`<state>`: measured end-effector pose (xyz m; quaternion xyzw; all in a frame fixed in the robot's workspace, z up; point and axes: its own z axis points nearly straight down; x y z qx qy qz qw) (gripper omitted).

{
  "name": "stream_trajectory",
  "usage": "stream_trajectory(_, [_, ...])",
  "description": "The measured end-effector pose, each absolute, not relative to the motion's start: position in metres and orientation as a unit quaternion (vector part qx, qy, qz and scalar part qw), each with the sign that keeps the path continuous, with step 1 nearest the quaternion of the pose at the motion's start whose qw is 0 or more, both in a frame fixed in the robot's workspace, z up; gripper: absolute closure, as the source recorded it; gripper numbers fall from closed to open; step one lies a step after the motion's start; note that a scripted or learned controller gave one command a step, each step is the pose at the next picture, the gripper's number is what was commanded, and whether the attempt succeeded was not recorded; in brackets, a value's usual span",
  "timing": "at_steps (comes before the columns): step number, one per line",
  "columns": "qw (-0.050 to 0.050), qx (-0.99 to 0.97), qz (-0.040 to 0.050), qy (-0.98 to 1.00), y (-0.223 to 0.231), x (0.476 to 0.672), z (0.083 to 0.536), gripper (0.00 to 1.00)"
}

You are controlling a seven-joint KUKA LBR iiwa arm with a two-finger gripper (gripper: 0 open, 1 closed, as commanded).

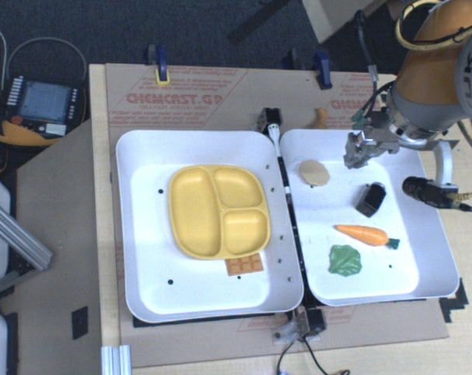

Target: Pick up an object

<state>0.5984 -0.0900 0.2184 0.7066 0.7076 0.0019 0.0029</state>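
Cookie (315,173) nearest gripper (359,156), right bin (431,280); jaws state unclear. Suggest descending centred over it, keeping clear of black block (370,199).

waffle (244,266): partly under tray (218,209) | arm (439,61): cut off right

Red print reads "CHEMCAST GP" across the brown board (181,92) behind the bins, and it repeats, cut off, near the arm's side.

Dark blue carpet (181,14) around cardboard-topped bench (220,92)
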Motion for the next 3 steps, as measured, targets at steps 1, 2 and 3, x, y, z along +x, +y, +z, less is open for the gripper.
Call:
stream_trajectory(1, [0.002, 0.707, 0.0015, 0.707, -0.090, 0.599, 0.253, 1.00])
stream_trajectory(2, [-0.001, 0.705, 0.0001, 0.709, -0.031, 0.599, 0.249, 1.00])
stream_trajectory(3, [0.000, 0.705, 0.0016, 0.709, 0.025, 0.611, 0.250, 1.00])
